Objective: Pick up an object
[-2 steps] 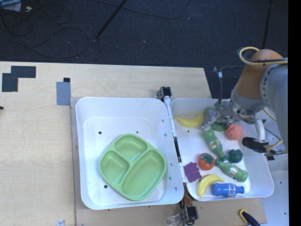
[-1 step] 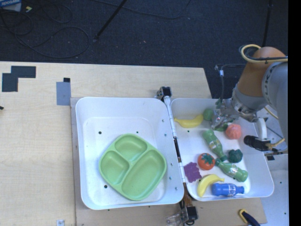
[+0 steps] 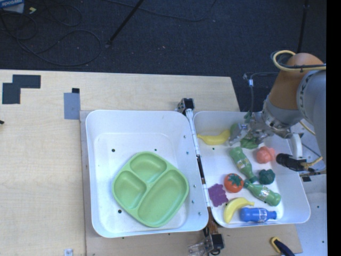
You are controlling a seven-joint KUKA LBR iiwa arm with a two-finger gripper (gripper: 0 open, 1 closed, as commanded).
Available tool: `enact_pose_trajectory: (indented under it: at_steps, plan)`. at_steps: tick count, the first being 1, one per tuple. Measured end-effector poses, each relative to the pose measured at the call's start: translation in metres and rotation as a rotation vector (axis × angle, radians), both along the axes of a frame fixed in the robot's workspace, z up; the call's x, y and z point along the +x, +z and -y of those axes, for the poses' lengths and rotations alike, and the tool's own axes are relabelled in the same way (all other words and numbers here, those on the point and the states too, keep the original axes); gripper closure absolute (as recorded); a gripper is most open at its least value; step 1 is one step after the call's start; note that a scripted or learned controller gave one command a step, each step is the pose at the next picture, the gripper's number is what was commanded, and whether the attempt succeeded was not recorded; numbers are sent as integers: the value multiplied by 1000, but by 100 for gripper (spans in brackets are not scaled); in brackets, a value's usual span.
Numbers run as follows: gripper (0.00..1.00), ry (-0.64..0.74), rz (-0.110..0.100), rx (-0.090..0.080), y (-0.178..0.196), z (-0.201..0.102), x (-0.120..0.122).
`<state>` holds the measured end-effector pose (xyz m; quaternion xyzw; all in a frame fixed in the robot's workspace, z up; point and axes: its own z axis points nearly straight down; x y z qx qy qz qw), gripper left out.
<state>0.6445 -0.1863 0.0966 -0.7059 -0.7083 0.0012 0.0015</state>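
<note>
My gripper [image 3: 246,130] hangs low over the far part of the right bin [image 3: 298,207], at the end of the grey arm reaching in from the right. Right beneath it lies a small green object [image 3: 249,142], partly hidden by the gripper. A yellow piece [image 3: 214,138] lies just to its left and a salmon-pink piece [image 3: 264,154] just to its right. Nearer the front are a green bottle [image 3: 242,163], a red tomato [image 3: 233,182], a dark green broccoli [image 3: 266,176], a second green bottle [image 3: 264,194], purple grapes [image 3: 217,194], a banana [image 3: 237,207] and a blue bottle [image 3: 257,214].
The left bin [image 3: 101,143] holds a light green divided plate [image 3: 151,188]. A ridge with clamps [image 3: 196,159] separates the two bins. The wooden bench [image 3: 37,169] stretches to the left, and dark floor with cables lies behind.
</note>
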Motion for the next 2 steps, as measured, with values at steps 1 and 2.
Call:
enact_pose_trajectory:
  at_steps: [1, 2]
  plan:
    - [100, 0, -3, 1, 8, 1, 0]
    - [100, 0, -5, 2, 17, 1, -1]
